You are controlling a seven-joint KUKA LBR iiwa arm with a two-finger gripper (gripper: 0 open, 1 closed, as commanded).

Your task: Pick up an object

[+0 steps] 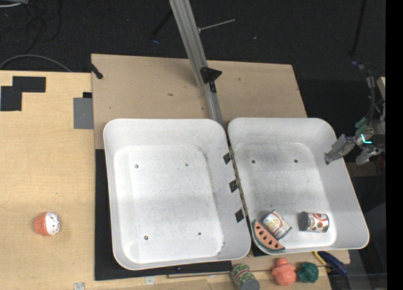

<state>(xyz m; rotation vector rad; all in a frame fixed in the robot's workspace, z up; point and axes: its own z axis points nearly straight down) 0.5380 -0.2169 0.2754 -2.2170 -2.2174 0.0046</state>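
Observation:
Three small objects lie in the near corner of the right bin [296, 137]: a tin with a pale label [276, 224], a dark can with a red and white label [313, 221] on its side, and a watermelon slice toy [267, 238] against the front rim. My gripper [343, 148] hangs at the right bin's right rim, well behind those objects and apart from them. Nothing shows between its fingers.
The left bin [164, 188] sits beside the right one, joined by black clips. A red-orange ball [47, 224] rests on the bench far left. In front of the right bin lie a green can [242, 276], a red toy [283, 272] and a green toy [307, 272]. A metal rail [192, 43] slants up behind the bins.

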